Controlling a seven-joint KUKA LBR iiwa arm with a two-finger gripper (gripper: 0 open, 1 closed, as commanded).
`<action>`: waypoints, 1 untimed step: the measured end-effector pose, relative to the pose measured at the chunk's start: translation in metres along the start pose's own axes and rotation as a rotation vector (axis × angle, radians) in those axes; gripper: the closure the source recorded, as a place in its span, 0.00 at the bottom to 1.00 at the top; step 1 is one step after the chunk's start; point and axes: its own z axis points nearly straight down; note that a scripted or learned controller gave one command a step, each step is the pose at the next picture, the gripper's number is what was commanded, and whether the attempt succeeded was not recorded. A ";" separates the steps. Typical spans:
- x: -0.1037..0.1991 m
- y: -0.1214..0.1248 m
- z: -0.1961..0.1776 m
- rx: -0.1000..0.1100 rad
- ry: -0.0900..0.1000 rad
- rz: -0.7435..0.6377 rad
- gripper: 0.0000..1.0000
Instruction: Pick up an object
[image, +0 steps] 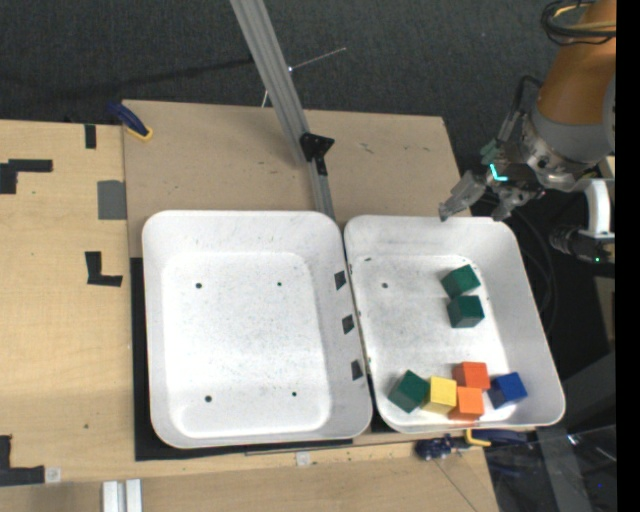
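The gripper (478, 196) hangs over the far right corner of the right bin (520, 255), above its rim and well apart from every block. The blocks lie in two groups: two dark green blocks (463, 294), touching, in the bin's middle right, and a tight cluster along the near wall made of a green block (408, 390), a yellow block (442, 391), two orange blocks (470, 388) and a blue block (508, 387).

The risk lies in that cluster. The blocks press against each other and sit close to the wall, so descending jaws would likely land on top of a neighbour or push the row aside instead of straddling one piece. The green pair looks the easier target, though they too touch.

The jaws seem to stand apart with nothing between them, but at this slant and against the dark background I cannot be sure of the gap.
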 end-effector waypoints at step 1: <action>0.000 0.001 -0.003 -0.004 -0.002 -0.001 0.00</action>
